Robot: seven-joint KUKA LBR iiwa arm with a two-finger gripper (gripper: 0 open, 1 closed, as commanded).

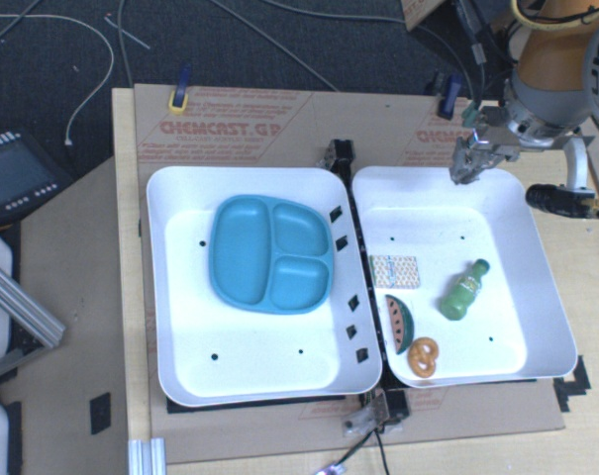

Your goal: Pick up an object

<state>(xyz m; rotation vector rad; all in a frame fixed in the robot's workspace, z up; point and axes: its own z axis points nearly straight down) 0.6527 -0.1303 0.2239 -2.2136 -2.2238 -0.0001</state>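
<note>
Two glossy white bins on the counter point(131, 265). Left bin point(180, 344): one smooth blue three-compartment plate point(271, 253). Right bin point(517, 265): four items — one rounded green bottle point(463, 291), one flat patterned square point(395, 271), one watermelon slice point(399, 323), one pretzel point(423, 356), clustered low-left; upper half open. Gripper point(467, 166) over far rim, finger state can't tell.

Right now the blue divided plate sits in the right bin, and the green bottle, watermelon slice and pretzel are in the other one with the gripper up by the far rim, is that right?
Not quite. The camera view shows the blue divided plate in the left bin. The green bottle, watermelon slice and pretzel lie in the right bin, and the gripper is by that bin's far rim.
</note>
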